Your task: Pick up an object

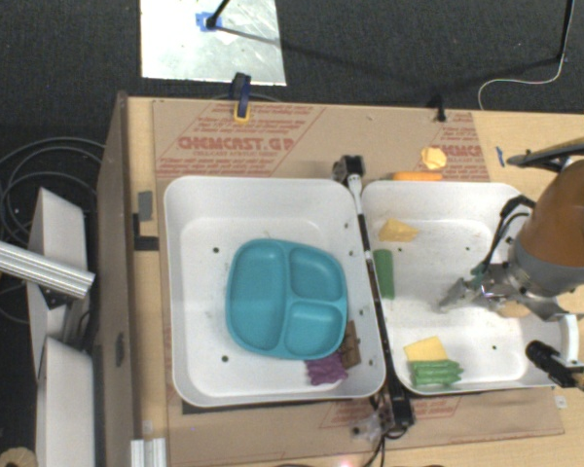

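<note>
My gripper [460, 295] hangs low over the middle of the right bin [467, 202], at the end of the grey and orange arm reaching in from the right. In that bin, a yellow wedge [399, 230] lies near the back. A dark green bar [383, 272] rests against the left wall. A yellow block [426, 348] and a light green ridged piece [435, 372] sit at the front. The gripper is right of the green bar and above the yellow block, touching neither. A small tan thing [512, 309] shows just under the wrist.
The left bin [200, 212] holds a teal divided plate [285, 298], with a purple piece [322, 369] and a brown piece [349, 349] at its front right. An orange stick [418, 175] and a yellow lump [433, 158] lie on the cardboard behind the right bin.
</note>
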Controlling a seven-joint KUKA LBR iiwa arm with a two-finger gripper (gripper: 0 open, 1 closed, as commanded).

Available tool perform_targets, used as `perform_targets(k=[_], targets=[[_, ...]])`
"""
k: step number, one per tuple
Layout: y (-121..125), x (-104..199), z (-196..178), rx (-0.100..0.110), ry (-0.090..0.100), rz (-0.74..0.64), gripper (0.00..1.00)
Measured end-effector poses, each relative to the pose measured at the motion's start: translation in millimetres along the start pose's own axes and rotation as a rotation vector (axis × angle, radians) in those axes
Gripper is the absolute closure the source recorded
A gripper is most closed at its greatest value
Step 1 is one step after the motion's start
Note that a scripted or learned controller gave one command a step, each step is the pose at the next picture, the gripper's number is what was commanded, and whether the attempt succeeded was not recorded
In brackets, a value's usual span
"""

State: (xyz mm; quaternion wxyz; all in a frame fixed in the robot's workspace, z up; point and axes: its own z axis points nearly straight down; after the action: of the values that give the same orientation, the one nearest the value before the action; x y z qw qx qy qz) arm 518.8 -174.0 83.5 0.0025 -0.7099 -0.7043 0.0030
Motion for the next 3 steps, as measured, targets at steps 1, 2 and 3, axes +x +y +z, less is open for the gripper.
perform_targets(k=[1, 2, 3], targets=[[64.7, -20.8, -124.3, -0.027, -0.007, -0.013, 0.00], [21.0, -33.0, -74.5, -0.006, 0.001, -0.007, 0.00], [11.7, -22.4, -18.4, -0.004, 0.002, -0.009, 0.00]])
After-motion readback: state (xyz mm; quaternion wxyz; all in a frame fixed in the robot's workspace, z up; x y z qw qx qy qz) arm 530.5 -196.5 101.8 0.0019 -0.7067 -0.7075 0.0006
